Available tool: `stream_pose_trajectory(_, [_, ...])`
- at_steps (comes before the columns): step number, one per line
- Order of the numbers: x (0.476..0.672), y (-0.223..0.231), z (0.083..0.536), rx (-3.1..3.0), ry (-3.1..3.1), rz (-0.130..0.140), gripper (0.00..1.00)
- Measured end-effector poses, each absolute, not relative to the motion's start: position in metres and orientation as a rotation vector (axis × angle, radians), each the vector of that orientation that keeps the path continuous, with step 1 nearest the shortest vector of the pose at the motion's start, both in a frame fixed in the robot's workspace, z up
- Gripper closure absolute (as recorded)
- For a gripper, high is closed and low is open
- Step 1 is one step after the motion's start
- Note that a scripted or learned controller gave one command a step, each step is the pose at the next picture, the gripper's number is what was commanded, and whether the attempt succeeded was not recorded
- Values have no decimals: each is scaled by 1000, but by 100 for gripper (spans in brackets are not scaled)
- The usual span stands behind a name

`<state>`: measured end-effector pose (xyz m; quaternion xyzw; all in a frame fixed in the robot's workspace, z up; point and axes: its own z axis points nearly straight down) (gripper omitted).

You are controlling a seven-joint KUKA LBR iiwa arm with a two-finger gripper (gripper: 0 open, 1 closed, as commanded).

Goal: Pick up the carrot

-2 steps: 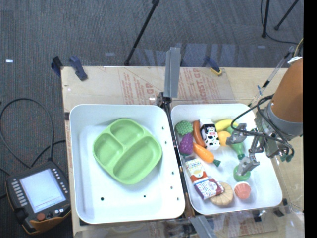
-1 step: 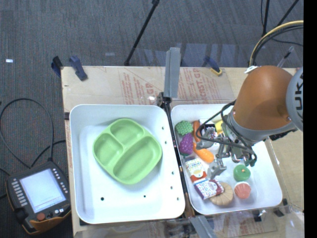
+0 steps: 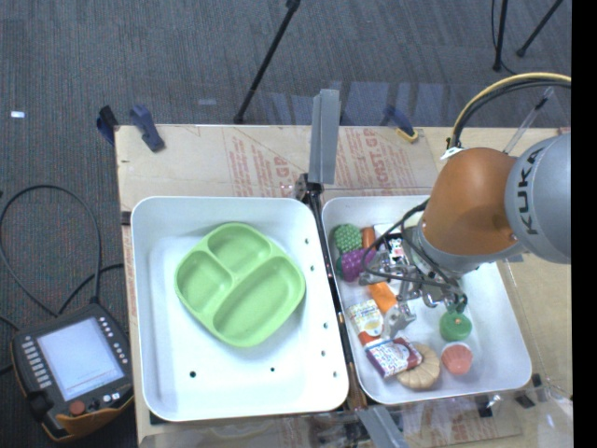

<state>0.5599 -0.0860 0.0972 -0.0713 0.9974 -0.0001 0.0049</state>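
Note:
The carrot is a short orange piece lying in the right bin, near its middle left. My gripper hangs low over the bin, just right of the carrot and partly over it. The wrist and its orange band hide the bin's upper right part. I see nothing lifted off the bin floor.
Around the carrot lie a green bumpy item, purple grapes, a small packet, a red packet, a tan biscuit, a green round item and a pink cup. The left bin holds a green divided plate.

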Motion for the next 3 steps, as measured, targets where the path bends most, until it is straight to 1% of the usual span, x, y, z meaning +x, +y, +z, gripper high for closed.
stream_pose_trajectory(1, [561,-84,108,-233,3122,0,100])
stream_pose_trajectory(2, [561,-83,107,-234,3123,1,0])
stream_pose_trajectory(3, [562,-85,95,-176,3129,1,0])
